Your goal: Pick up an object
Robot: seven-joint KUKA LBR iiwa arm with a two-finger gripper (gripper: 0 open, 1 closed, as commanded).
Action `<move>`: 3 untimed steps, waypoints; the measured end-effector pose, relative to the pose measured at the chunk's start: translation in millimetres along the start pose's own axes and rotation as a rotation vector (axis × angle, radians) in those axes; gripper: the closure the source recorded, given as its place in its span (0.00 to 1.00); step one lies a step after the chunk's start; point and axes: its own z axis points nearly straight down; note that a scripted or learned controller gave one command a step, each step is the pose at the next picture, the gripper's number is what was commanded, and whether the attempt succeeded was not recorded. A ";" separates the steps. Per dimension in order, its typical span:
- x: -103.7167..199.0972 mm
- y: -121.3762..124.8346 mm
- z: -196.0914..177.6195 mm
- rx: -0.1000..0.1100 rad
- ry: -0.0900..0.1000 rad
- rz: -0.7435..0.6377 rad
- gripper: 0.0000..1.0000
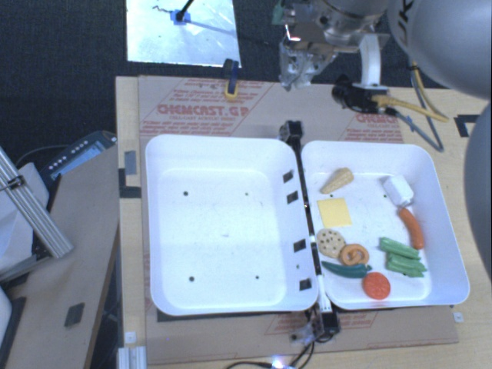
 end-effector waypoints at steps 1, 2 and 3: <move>0.4 -74.0 -132.9 -0.024 0.004 0.001 1.00; 48.3 -80.0 -38.2 -0.003 -0.001 0.000 1.00; 29.5 -93.9 237.5 0.004 -0.005 0.009 1.00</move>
